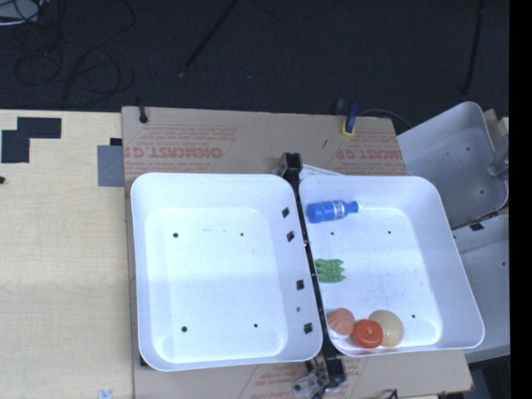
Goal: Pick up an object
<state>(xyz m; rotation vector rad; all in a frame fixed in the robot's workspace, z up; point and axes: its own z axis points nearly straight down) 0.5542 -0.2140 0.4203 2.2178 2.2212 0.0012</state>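
Camera view: blue bottle (332,211) in right bin (449,239).

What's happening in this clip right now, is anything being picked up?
Nothing is being handled at this moment. The left shallow white bin has no objects in it. The right shallow white bin holds a blue plastic bottle lying near its far left corner, a small green ridged item by the left wall, and a cluster at the near edge: a pink rounded piece, a red round piece and a beige round piece.
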